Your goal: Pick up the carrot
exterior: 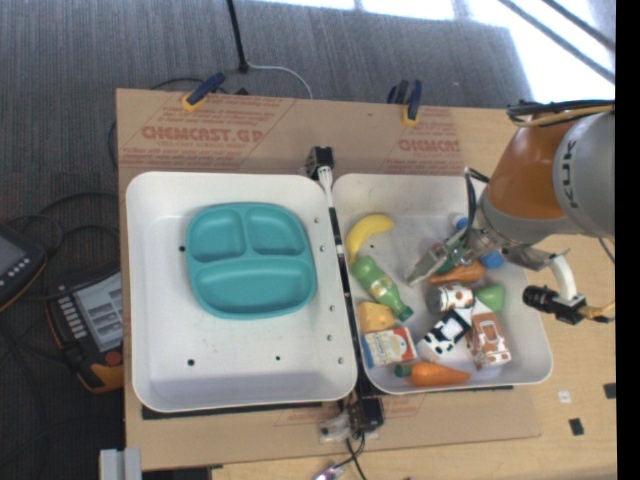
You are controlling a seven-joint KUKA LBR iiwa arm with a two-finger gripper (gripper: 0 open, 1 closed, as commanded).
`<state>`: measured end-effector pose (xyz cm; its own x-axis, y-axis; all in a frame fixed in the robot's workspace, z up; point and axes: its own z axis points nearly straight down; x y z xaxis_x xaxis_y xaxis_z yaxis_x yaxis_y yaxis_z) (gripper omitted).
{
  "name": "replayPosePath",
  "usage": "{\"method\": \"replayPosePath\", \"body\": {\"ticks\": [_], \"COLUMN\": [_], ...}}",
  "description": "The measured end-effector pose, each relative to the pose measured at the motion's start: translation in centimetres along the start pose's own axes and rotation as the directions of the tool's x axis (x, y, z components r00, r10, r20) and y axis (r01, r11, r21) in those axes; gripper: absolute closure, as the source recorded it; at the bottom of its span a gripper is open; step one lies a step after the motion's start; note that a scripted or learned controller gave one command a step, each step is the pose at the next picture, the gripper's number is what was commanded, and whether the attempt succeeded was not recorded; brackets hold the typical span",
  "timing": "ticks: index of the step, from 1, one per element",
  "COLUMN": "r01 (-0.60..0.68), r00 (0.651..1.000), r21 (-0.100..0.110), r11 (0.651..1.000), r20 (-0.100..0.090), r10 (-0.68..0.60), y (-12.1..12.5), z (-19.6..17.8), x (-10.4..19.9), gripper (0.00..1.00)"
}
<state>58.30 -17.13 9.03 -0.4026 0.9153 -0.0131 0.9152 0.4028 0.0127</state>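
Down at the near rim of the right bin (540, 368): a toy carrot (440, 373), lying flat on its side, fat orange end to the right and a bit of green at the left. Looks like light, hard plastic. Likely smooth and a little slippery, so could slide or roll if pinched at the thin tip. Not likely to break. Best to grab across the thick middle, coming straight down from above. Tight spot, though: just in front of a small juice carton (388, 346) and a black-and-white cow toy (445, 333), with the bin wall right beside.

A bit farther back: a green bottle (378, 280) near the wall between the bins.

Farther still, near the middle of the bin: the gripper (440, 260), pointing left and down, low among the toys and well apart from the carrot. Cannot tell if open or shut, or if holding anything. Right beside it: another orange toy (468, 271), too blurry to name.

Behind that: a yellow banana (368, 230).

Farthest back and to the right: the arm (560, 183), grey with an orange band, leaning in over the bin's far right corner.
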Motion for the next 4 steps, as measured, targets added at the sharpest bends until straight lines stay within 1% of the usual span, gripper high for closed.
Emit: {"method": "replayPosePath", "body": {"ticks": [1,2,3,4], "r01": [0.32,0.242,0.419,0.687], "r00": [0.947,0.97,0.908,0.726], "r21": [0.001,0.002,0.006,-0.022], "r11": [0.947,0.97,0.908,0.726], "r20": [0.0,-0.004,-0.015,-0.029], "r10": [-0.32,-0.242,-0.419,-0.688], "y": [1.0,5.5,2.6,0.2], "z": [0.0,0.1,-1.9,-4.4], "x": [2.0,4.7,2.6,-3.2], "gripper": [0.0,0.0,0.0,0.0]}}
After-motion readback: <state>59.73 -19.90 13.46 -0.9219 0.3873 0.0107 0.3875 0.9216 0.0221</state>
